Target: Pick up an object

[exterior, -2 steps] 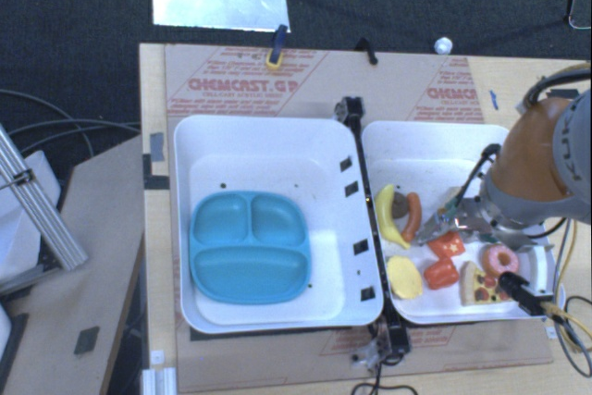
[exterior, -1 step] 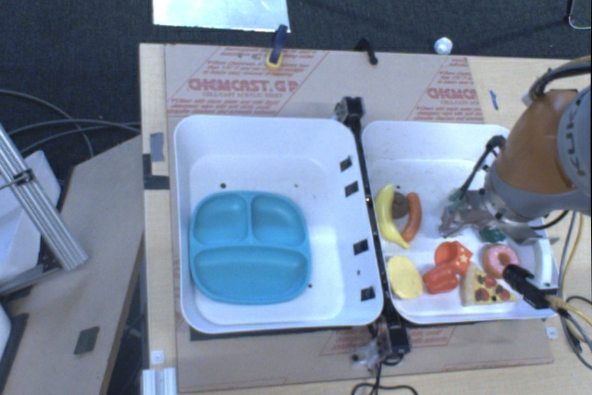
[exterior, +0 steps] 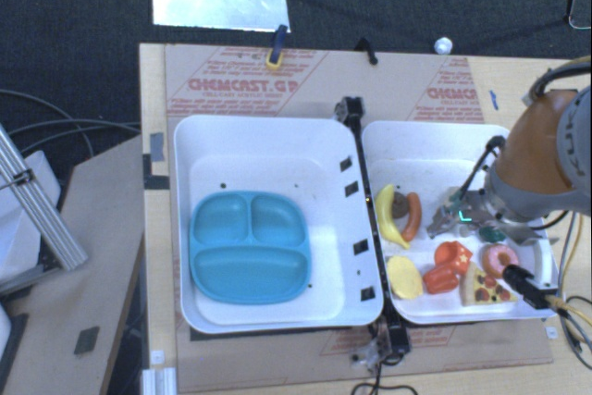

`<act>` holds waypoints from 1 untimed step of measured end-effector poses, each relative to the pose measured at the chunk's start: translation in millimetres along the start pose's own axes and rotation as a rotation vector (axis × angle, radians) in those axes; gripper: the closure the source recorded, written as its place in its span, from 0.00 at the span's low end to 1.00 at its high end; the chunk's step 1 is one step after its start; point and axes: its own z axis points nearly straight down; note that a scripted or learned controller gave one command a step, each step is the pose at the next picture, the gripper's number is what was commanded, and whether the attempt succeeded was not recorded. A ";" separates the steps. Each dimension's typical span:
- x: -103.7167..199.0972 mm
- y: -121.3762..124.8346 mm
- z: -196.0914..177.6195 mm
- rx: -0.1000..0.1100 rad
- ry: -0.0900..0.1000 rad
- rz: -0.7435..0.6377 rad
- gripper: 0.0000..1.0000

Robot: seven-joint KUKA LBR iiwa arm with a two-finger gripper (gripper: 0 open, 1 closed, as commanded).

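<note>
My gripper hangs low over the middle of the right bin, with the grey arm and its orange band coming in from the right. Toy food lies around it. To its left a yellow banana curves beside a red sausage, with a small brown piece between them. A red pepper lies just below the gripper. Further along the front wall are a pale yellow round piece, a pizza slice and a pink donut. Nothing shows between the gripper's tips.
The left bin holds a blue divided plate. A black divider with clips runs between the bins. The far half of the right bin is bare white floor.
</note>
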 end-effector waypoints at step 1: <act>9.1 -33.7 -27.3 0.006 0.002 0.002 0.00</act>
